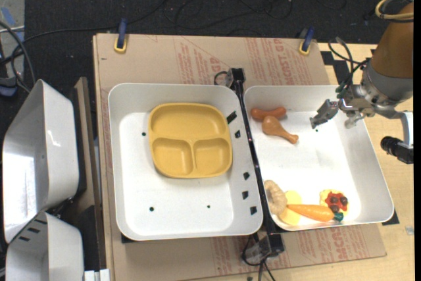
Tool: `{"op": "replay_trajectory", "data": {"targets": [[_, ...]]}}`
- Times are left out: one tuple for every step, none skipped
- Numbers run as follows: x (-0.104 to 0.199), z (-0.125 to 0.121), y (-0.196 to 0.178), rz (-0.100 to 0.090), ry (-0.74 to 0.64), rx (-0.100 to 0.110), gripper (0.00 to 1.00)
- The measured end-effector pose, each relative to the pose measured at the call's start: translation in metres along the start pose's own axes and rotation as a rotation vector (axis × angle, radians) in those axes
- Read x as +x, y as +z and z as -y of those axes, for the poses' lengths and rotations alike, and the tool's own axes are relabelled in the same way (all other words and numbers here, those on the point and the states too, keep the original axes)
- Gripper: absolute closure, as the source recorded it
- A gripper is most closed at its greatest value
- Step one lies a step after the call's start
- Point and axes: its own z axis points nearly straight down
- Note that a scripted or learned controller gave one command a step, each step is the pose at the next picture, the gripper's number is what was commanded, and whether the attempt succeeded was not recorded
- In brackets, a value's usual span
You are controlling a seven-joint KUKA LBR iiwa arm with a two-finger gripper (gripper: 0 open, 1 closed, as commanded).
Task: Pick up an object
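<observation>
One camera watches me, fixed high above the bench [197, 52] and tilted, so it looks down on both bins at a slant. The bench's far edge, with its two yellow clamps [120, 44], lies toward the top of the view, and the dark floor with cables [197, 3] shows beyond it. The left bin [131, 207] and right bin [368, 174] sit near the middle, both whole within the view, seen from a moderate height. My arm [395, 56] enters from the right side of this view, cut off by its edge
</observation>
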Motion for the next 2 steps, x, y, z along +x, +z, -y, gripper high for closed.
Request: {"op": "replay_trajectory", "data": {"targets": [[0.004, 0.01, 0.059, 0.0, 0.003, 0.001, 0.0], [0.005, 0.01, 0.091, 0.001, 0.003, -0.002, 0.0]]}}
